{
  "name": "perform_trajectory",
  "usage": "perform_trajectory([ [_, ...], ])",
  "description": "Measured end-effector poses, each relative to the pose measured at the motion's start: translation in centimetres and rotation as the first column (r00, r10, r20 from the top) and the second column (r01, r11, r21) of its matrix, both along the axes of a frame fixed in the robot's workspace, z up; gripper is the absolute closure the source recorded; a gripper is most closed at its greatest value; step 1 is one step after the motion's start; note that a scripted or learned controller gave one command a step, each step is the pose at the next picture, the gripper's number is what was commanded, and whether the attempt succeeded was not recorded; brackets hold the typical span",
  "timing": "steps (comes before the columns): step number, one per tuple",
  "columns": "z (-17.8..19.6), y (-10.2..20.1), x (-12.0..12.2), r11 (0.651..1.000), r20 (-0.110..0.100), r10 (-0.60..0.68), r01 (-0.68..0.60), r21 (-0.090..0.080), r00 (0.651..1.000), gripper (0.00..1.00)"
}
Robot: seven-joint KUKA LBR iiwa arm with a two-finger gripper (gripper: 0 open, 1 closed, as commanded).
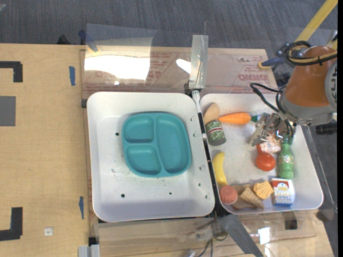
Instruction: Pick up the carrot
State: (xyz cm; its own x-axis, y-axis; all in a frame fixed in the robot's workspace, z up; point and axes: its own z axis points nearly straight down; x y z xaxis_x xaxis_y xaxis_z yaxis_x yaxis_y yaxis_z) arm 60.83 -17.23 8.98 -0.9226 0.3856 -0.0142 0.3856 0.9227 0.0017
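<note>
The carrot [236, 118] is orange with a green tip on its right end. It lies flat near the back wall of the right bin [313, 194]. My gripper [266, 133] hangs just to the right of the carrot and a little nearer the front, above a red tomato [265, 161]. It does not touch the carrot, and nothing shows held in it. The arm's orange band [306, 87] is at the right edge of the view.
Also in the right bin are a tan roll [211, 111], a green can [215, 133], a banana [218, 167], a red ball [229, 195], crackers [257, 193], a juice box [282, 191] and a green bottle [286, 158]. A teal divided plate [157, 143] lies in the left bin [102, 159].
</note>
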Motion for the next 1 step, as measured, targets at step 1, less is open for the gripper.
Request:
perform_trajectory([
  [1,-0.13,0.09,-0.07,1.000,-0.003,0.001,-0.001,0.001,1.000,0.00],
])
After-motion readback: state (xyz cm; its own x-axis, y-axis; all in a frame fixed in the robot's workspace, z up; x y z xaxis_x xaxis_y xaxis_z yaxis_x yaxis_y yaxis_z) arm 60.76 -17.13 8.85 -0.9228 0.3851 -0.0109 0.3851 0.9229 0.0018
